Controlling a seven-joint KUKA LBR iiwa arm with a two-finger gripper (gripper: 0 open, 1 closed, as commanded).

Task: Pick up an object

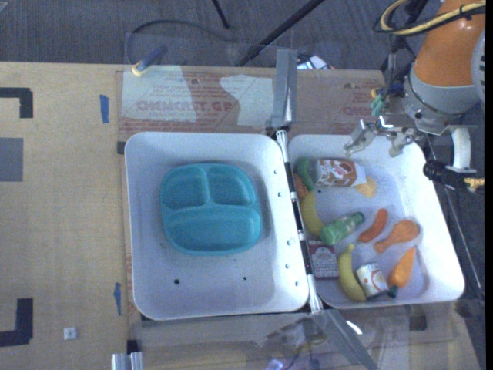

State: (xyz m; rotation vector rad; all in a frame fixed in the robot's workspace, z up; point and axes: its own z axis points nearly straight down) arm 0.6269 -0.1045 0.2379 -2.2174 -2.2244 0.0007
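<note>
Gripper (pixel 380 136) hangs over far edge of right bin (pixel 439 206), fingers spread wide, nothing btwn them. Just below: snack packet (pixel 337 173), green bottle (pixel 341 227), bananas, carrots. Left bin (pixel 146 206) has teal divided plate (pixel 209 207)

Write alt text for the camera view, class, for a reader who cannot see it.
The end effector, open, hangs over the far rim of the right bin, which holds toy food: bananas, carrots, a green bottle. The left bin holds a teal divided plate.
</note>
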